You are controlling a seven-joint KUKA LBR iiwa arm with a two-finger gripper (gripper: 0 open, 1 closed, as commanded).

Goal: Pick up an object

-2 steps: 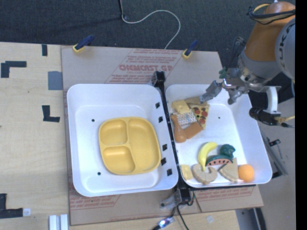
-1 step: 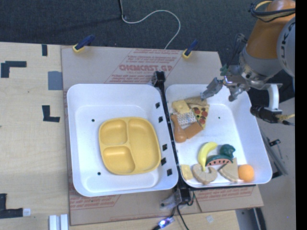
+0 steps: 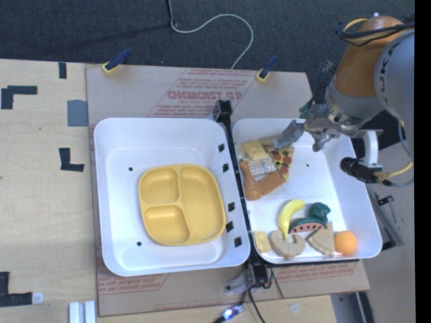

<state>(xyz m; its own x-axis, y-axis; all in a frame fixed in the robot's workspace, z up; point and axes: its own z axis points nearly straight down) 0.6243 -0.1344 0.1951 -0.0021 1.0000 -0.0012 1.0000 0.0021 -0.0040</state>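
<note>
Overhead, the end effector (image 3: pixel 291 134) hovers above toy food (image 3: pixel 266 161) piled in the right bin (image 3: pixel 350 194); its opening cannot be told. The pieces look light, rigid, slick; narrow edges suit gripping.

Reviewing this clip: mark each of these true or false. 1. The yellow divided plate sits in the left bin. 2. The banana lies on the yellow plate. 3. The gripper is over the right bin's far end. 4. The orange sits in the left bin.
1. True: the yellow divided plate sits in the left bin.
2. False: the banana lies in the right bin, among other toy foods.
3. True: the gripper is near the food pile there.
4. False: the orange sits in the right bin's near corner.
</note>
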